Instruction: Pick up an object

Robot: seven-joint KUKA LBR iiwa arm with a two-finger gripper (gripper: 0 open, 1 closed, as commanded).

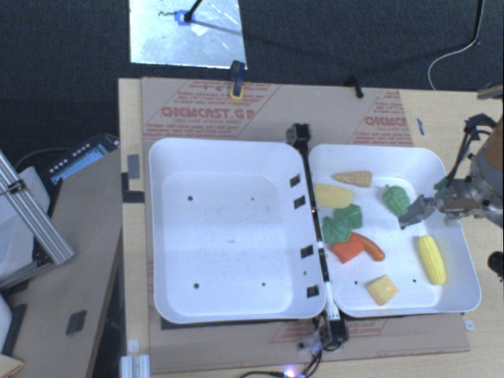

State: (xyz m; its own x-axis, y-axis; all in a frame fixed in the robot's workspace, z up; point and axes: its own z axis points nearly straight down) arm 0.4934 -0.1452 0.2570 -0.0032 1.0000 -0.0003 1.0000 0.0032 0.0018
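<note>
Bins sit side by side on the table [370, 109], and I see the left bin [169, 235] bare white with a few dark specks, while the right bin [461, 290] carries all the toy food; the arm [490, 176] reaches in from the right edge, and its tool [413, 213] hangs over the upper right part of the right bin, a dark tip pointing down and left; whether that tool is spread or pressed together I cannot tell from this slanted view, and I see nothing between its tips; just left of the tip lies a green broccoli piece [396, 199], near it but not clearly touching; just below the tip lies a yellow corn cob [431, 259], lengthwise toward the bin's front; along the bin's left side I count a pale wedge [353, 179] at the top, a yellow lemon-like piece [334, 196] under it, a second green leafy piece [341, 224] touching that, and an orange-red carrot [357, 248] lying across just below the green; a tan cube [383, 290] sits alone near the front wall; a row of black clips [309, 250] runs along the seam where the two bins meet; a shiny metal sheet [185, 22] lies on the dark floor beyond the table.
</note>
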